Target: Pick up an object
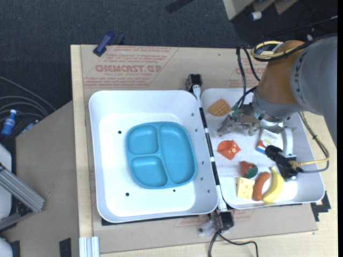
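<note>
From my overhead camera I see the arm (300, 74) reaching in from the right, its orange band above the wrist, hanging over the far part of the right bin (316, 189). The gripper (240, 123) sits low among the toys there, and I cannot tell how it is set; nothing shows as held. The pickable things all lie in this right bin: a tan bread-like piece (219, 107) at the far left corner, just left of the gripper; a red strawberry-like piece (229, 149) nearer, close to the bin's left wall; a small red and green piece (248, 169) nearer still; then a yellow cheese block (245, 188), a brown sausage (261, 186) and a yellow banana (275, 185) side by side along the near edge, the sausage touching both neighbours. A small white item with red and blue markings (264, 141) lies under the wrist, partly hidden. A black cabled part (283, 162) crowds the space just far of the banana. The left bin (104, 143) holds a blue divided plate (160, 154) with three compartments. On the board (134, 63) beyond the bins, red print reads "CHEMCAST G P", repeated lines too small to read. A blue clip (104, 43) lies at the board's far left corner, and a black clamp (194, 81) sits between the bins' far edges.
</note>
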`<move>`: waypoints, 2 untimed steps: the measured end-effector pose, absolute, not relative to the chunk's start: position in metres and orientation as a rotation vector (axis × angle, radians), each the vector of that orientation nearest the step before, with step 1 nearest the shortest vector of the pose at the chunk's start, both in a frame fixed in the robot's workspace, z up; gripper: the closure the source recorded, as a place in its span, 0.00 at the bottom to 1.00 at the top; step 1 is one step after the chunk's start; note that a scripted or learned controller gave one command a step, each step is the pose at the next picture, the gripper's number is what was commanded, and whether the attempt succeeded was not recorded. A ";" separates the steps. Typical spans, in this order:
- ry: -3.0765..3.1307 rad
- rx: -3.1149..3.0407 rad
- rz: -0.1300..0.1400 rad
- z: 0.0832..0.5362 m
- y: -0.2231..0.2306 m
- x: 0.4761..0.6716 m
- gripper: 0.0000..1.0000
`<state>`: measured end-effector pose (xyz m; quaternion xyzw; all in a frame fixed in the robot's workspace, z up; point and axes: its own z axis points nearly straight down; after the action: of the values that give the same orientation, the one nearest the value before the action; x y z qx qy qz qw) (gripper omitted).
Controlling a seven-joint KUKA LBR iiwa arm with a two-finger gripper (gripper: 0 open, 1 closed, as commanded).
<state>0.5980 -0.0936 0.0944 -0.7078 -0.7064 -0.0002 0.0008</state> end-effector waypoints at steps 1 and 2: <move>-2.215 -2.210 0.015 0.083 -0.098 0.664 0.00; -2.216 -2.211 0.014 0.094 -0.097 0.664 1.00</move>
<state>0.6643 -0.0973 0.0937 -0.7062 -0.7080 0.0044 0.0056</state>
